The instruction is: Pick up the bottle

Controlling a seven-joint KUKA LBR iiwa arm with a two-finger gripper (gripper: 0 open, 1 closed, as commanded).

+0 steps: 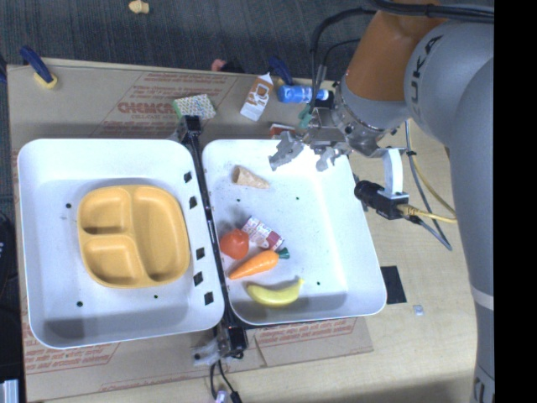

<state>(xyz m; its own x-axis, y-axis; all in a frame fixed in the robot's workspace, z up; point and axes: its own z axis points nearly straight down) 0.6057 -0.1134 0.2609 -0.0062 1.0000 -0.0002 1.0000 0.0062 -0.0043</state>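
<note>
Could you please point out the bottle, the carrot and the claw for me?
bottle (263, 234), camera view, on its label at mid-body.
carrot (254, 264), camera view, on the middle of its orange body.
claw (305, 154), camera view, midway between its fingertips.

The grey arm (445, 65) reaches in from the right, its orange band (382, 44) above the wrist. The gripper (306, 154) hangs with fingers (285, 152) spread apart, holding nothing.

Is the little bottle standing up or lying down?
Lying down. The bottle rests on its side on the right bin floor, beside the tomato and carrot.
</note>
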